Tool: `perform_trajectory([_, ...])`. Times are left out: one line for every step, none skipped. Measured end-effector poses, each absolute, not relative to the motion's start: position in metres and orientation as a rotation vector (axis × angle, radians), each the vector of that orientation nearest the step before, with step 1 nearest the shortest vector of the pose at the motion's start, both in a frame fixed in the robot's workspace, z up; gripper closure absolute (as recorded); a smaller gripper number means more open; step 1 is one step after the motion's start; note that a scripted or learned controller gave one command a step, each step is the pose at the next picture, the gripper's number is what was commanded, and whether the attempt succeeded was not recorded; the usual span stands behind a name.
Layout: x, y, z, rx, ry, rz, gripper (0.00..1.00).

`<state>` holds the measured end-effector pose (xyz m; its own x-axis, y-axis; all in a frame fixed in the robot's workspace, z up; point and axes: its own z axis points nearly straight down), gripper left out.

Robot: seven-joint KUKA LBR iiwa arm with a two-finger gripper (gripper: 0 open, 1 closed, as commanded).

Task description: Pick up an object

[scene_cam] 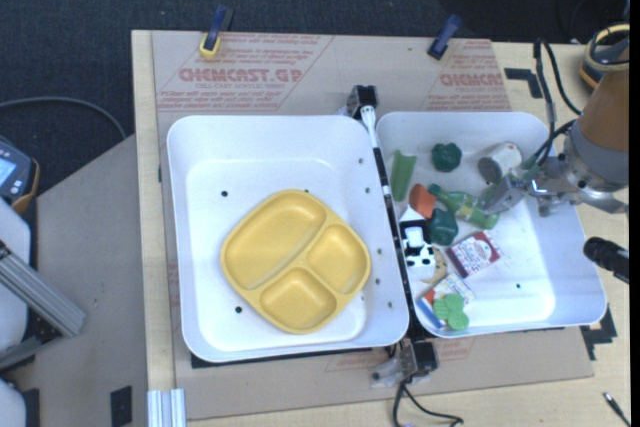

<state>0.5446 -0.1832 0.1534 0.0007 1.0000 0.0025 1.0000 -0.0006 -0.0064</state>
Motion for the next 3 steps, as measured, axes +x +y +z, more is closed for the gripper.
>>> perform_trajectory([0.55,-0.175,0.103,-2.216,-2.217,0.003,0.0])
perform_trajectory([0.55,-0.174,0.083,-2.217,-2.218,0.003,0.0])
perform_trajectory([0.55,-0.175,0.095,-2.222,-2.22,0.001,1.0])
